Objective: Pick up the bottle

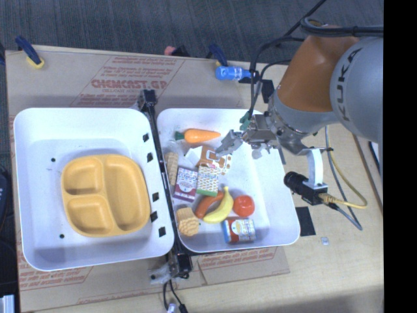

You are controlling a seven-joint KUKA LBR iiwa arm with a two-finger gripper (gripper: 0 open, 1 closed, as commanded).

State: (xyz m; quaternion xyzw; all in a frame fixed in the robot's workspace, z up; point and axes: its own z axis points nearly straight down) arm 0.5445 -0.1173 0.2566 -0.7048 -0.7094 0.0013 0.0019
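A small bottle [240, 230] with a red and white label lies on its side near the front edge of the right bin [277, 204]. It rests just below a red tomato [244, 205] and to the right of a banana [221, 208]. My gripper [244, 146] hangs over the back right part of that bin, well behind the bottle. It is open, its two fingers spread apart with nothing between them. One fingertip [228, 142] points toward a small printed box [215, 158].
The right bin also holds a carrot [201, 135], several small food boxes [197, 180], a sausage [204, 205], a waffle [188, 225] and a cracker stick [172, 167]. In the left bin [32, 240] lies a yellow divided plate [104, 194]. A blue clamp [229, 73] sits behind the bins.
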